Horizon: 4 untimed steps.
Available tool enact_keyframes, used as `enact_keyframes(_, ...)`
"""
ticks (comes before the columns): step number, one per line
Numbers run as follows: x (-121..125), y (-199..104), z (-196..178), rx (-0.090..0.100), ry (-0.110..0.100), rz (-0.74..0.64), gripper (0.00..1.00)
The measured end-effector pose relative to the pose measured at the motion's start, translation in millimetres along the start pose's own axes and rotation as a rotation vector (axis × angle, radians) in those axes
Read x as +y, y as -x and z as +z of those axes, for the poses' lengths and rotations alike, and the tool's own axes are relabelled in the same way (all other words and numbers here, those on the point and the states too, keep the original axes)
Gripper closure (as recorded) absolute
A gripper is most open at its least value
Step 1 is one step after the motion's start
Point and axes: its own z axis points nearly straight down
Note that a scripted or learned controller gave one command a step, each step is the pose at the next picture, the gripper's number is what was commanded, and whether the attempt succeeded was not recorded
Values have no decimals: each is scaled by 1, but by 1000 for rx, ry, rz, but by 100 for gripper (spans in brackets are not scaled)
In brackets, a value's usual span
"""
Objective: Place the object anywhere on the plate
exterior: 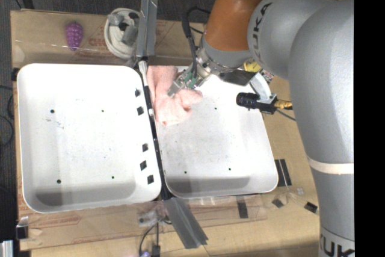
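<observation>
Far left on the desk [36, 39], outside the bins: a small purple grape-like object [74, 35], then a white roll of tape or cord [122, 33] beside a grey upright bracket [146, 24].

Left bin [78, 135]: bare white floor.

Right bin [222, 147]: a pink cloth [168, 99] lies crumpled in the upper left corner, against the divider between the bins. Its long axis runs roughly top to bottom along that wall.

Gripper [183, 82] sits at the cloth's upper right edge, touching or just above it; the cloth spreads left and downward from the tip. Whether the jaws are wide or closed on fabric, cannot tell.

No plate is evident; judged target unclear. Coming move turns on the cloth lying left of and below the jaws.
</observation>
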Motion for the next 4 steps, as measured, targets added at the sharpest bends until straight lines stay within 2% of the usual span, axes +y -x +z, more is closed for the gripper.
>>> enact_keyframes(1,1,0,-40,1,0,-5,100)
enact_keyframes(2,15,-52,-37,2,-2,-412,100)
enact_keyframes(3,46,-95,-44,0,1,-817,100)
enact_keyframes(4,68,-145,-34,1,0,-926,100)
